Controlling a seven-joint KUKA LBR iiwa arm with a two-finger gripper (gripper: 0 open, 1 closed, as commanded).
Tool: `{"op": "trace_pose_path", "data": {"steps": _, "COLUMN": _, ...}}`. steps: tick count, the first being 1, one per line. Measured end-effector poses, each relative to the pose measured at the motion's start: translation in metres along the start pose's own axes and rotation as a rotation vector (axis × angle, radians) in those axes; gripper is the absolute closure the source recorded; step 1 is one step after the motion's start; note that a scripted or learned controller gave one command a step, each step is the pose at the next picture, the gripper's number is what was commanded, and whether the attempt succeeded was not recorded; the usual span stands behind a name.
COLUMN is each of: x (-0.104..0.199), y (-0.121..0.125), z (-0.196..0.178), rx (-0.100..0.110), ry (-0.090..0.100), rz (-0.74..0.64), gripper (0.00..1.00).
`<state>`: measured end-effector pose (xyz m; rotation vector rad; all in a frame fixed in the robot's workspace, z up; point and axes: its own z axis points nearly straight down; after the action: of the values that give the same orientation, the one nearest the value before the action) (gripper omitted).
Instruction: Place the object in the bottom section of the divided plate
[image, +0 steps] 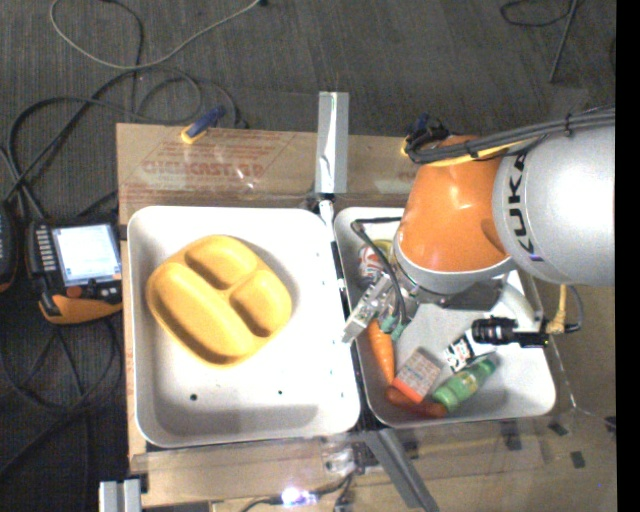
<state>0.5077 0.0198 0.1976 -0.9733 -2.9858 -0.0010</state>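
Arm bent low over right bin (540, 400), gripper (366, 308) beside carrot (381, 350)

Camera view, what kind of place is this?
Probably a robotics lab: a KUKA arm reaches over two white bins, with loose cables across grey carpet and a handheld controller.

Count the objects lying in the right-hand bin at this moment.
4 visible: a carrot at the left side beside the gripper, a small box in the middle, a green bottle to its right, and a red item near the front wall. The arm may hide more.
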Motion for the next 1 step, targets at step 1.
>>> {"op": "trace_pose_path", "data": {"steps": 1, "x": 0.0319, "y": 0.0020, "z": 0.0151, "rx": 0.004, "ry": 0.000, "rz": 0.587, "gripper": 1.00}}
